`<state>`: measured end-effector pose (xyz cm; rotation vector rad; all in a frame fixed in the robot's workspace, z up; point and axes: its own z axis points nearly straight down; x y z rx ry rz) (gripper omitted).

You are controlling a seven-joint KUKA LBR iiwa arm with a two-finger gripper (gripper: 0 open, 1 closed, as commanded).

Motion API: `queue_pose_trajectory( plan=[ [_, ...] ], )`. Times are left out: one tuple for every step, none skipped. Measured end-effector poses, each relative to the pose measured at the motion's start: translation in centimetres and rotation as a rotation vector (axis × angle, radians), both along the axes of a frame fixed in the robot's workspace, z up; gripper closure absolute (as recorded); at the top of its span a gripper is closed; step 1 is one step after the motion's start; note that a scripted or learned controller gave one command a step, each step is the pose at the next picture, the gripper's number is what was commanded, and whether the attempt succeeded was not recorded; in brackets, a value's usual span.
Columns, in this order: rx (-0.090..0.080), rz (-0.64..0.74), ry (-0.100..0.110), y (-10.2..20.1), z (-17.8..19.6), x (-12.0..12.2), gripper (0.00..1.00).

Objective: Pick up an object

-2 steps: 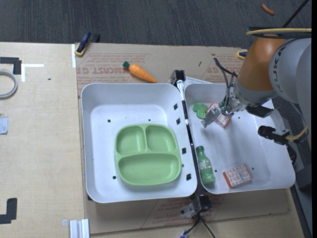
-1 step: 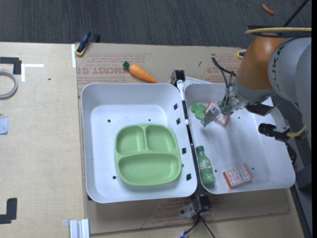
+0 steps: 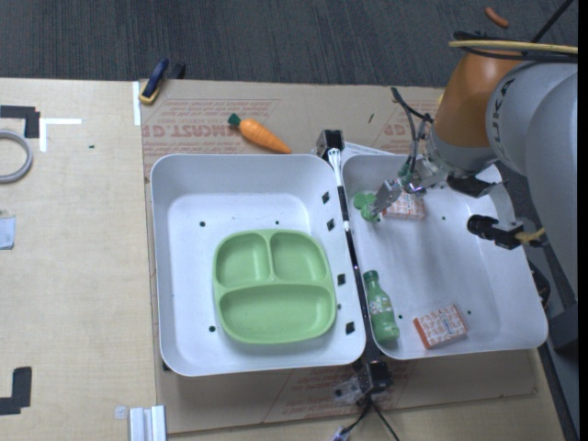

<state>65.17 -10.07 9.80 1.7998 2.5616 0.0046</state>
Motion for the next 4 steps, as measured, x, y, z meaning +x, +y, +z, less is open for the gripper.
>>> queue_pose_trajectory(
  plan=[
    [-0.002,0.002,-0.004,-0.1,1.1,0.1,1.0],
    [-0.002,0.003,-0.004,-0.1,1.1,0.1,0.0],
    [0.003,-0.099,-0.007,0.0,0.1,-0.6,0.0],
    [-0.001,-0.098,-0.009,-0.2,1.1,-0.5,1.0]
  ],
)
